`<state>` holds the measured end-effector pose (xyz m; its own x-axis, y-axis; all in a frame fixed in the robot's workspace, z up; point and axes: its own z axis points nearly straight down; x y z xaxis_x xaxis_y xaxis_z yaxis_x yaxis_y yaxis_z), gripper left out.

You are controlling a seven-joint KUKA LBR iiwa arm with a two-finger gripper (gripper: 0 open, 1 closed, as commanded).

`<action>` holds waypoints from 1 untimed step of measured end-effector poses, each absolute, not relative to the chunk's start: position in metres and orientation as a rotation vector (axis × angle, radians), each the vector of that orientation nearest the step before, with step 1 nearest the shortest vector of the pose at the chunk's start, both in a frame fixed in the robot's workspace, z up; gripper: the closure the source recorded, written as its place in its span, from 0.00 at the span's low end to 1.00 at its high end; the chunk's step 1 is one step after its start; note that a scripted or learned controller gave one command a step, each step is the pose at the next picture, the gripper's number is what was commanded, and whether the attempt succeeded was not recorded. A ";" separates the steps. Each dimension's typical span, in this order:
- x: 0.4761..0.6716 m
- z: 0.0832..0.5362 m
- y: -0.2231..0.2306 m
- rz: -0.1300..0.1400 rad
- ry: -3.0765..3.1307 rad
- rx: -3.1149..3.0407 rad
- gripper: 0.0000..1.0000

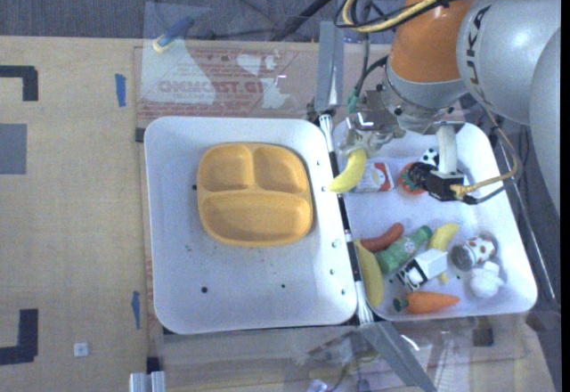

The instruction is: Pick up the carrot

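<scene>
Showing, nearest the camera, a tapered orange carrot (429, 300) lying flat at the near end of the right shallow white bin (506, 214), green stub pointing left, close to the near wall and well apart from the gripper. Lying just left of it, along the bin's left wall, a long yellow banana-shaped piece (370, 273); sitting just right of it, a small white ball (487, 283).

Showing, a little farther back, a white-and-black block (423, 268) just beyond the carrot, a tilted green bottle-shaped piece (405, 249) touching the block, a red sausage-shaped piece (385, 237) beside the green one, and a small yellow piece (444, 234) near them.

Showing, farther still, a white packet with red print (378, 176) and a round red piece (412, 177) lying side by side in the far part of the same bin.

Showing a curved yellow banana (349, 172) slanting over the divider between the bins, upper end just under the two-finger gripper (361, 142); being unable to tell whether that gripper is released, clenched or grasping the banana.

Showing, in the left shallow white bin (169, 248), a mustard-yellow three-compartment plate (255, 194) resting in the far half.

Reaching in from the right, at the far side, the grey arm with orange band (436, 16).
</scene>
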<state>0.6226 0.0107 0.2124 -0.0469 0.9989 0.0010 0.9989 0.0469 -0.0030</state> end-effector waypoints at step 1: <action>0.624 0.223 0.011 -0.002 -2.272 -2.169 1.00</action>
<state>0.6236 0.0108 0.2229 -0.0460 0.9989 0.0011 0.9989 0.0460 0.0005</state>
